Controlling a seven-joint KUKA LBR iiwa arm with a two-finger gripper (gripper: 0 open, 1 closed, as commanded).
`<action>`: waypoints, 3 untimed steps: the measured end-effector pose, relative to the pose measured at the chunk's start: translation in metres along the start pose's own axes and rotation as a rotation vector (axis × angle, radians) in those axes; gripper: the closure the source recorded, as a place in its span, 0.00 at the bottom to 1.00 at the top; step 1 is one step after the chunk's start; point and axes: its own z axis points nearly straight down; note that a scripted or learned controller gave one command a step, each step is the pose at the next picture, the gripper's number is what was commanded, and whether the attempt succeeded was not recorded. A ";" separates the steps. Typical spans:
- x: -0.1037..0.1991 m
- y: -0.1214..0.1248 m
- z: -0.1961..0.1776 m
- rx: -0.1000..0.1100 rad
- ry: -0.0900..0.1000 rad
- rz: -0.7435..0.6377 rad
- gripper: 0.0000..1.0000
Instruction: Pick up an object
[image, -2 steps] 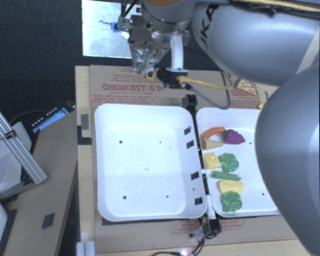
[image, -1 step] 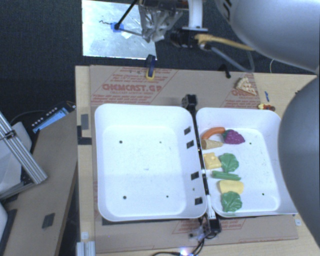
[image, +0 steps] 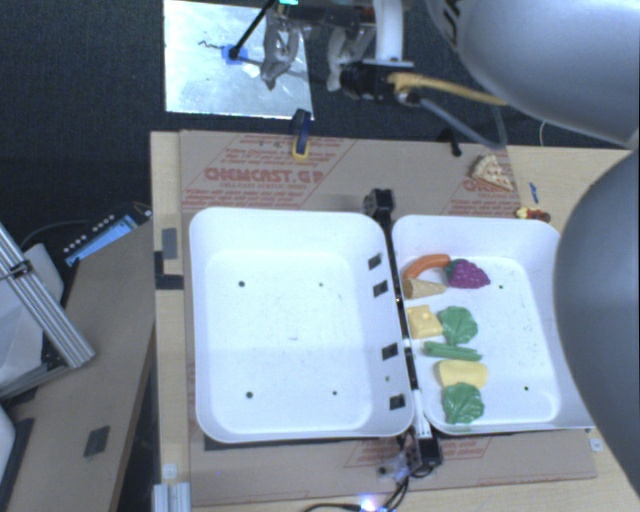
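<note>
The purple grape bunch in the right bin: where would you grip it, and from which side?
Probably from straight above, closing across the middle of the purple grape bunch. It lies flat, with bare floor of the right bin on its right and lower sides. The orange carrot touches its left end, so keep off that end.

One fixed camera, high overhead
It looks down aslant on the surface (image: 330, 165), both bins fully framed.
</note>
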 end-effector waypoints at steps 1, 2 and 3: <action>0.001 0.000 -0.012 -0.003 0.001 -0.004 1.00; 0.000 0.000 -0.011 -0.002 0.001 -0.005 0.00; 0.001 0.000 -0.023 -0.005 0.002 -0.009 1.00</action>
